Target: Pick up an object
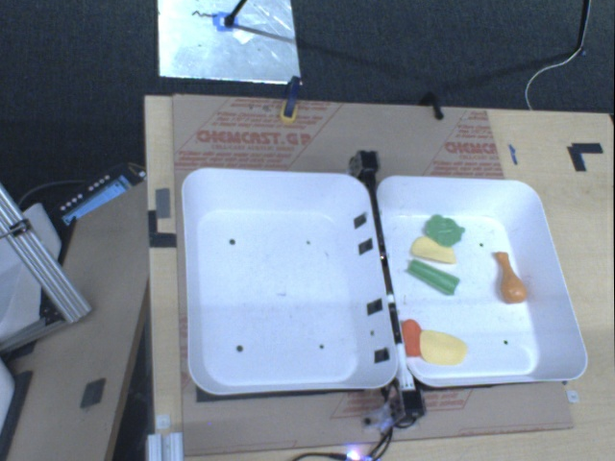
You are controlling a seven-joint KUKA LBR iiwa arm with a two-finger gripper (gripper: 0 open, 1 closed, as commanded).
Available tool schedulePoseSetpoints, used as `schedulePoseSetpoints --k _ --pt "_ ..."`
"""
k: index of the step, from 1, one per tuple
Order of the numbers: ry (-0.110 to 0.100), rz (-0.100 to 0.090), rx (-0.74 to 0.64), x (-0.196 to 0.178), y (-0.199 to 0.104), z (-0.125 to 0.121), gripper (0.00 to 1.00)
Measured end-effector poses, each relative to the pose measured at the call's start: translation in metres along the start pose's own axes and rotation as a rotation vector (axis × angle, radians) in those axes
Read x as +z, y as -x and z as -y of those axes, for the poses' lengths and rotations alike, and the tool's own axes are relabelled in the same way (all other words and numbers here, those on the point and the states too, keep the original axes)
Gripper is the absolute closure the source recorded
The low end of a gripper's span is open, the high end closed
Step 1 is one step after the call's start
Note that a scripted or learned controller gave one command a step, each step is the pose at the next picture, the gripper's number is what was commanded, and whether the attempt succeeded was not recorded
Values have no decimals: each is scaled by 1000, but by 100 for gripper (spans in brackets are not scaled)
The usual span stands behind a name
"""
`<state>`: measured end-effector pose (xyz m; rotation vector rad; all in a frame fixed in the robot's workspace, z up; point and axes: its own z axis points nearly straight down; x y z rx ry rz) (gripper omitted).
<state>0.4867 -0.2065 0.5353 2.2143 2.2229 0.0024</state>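
Orange and glossy, the drumstick toy (509,279) is lying alone in the right bin (553,257), well right of the green stick (433,278), waiting to be picked. It is looking light, stiff, probably slippery; the thin shank seems the likeliest grip. The claw's state I cannot tell.

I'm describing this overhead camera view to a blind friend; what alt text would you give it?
Two shallow white bins sit side by side on a bench; the right bin holds toy foods: a green leafy piece, a yellow piece, a green stick, an orange drumstick shape, and a red piece touching a second yellow piece. The left bin lies beside it.
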Motion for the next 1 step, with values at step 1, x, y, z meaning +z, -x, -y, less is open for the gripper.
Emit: schedulePoseSetpoints --k 1 --pt "-1 0 -1 0 -15 0 100"
